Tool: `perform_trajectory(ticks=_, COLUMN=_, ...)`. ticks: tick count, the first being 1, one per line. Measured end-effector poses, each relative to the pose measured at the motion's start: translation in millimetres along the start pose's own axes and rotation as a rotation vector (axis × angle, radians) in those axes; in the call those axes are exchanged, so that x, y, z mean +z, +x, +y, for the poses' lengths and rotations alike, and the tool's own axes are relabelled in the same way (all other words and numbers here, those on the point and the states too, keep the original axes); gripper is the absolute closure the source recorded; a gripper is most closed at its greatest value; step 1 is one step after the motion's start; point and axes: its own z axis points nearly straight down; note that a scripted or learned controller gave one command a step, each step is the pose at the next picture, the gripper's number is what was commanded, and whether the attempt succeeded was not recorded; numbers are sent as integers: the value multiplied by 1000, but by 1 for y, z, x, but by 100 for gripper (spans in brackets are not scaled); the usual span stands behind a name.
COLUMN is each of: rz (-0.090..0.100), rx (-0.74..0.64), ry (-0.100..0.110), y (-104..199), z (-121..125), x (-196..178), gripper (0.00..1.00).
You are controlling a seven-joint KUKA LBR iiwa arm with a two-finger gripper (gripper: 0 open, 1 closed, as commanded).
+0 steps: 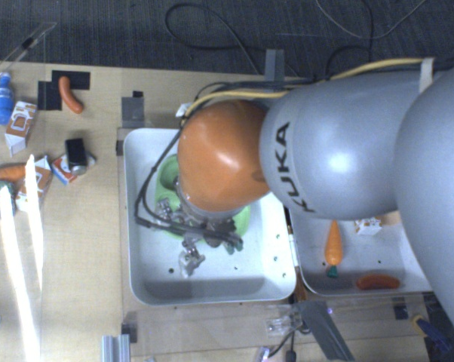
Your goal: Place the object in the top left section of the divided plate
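Green plate [243, 219] lies in the left bin [140, 202], mostly hidden under the arm [340, 149]; its sections cannot be made out. Just below it the gripper [189, 261] hangs over bare white bin floor, which runs open to the near and left walls. Whether it is open or closed cannot be told. A carrot [332, 244] and a red sausage [378, 281] lie in the right bin [317, 283].

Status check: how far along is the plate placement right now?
Done: nothing confirmed; the arm covers most of the green divided plate in the left bin, hiding its top left section. In hand: the pincer hangs over that bin, grip unreadable. Left: a carrot and a red item lie in the right bin.
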Motion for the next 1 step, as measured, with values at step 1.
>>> perform_trajectory(ticks=1, rz=7, rx=25, ry=2, y=-5, z=-5, x=5, gripper=0)
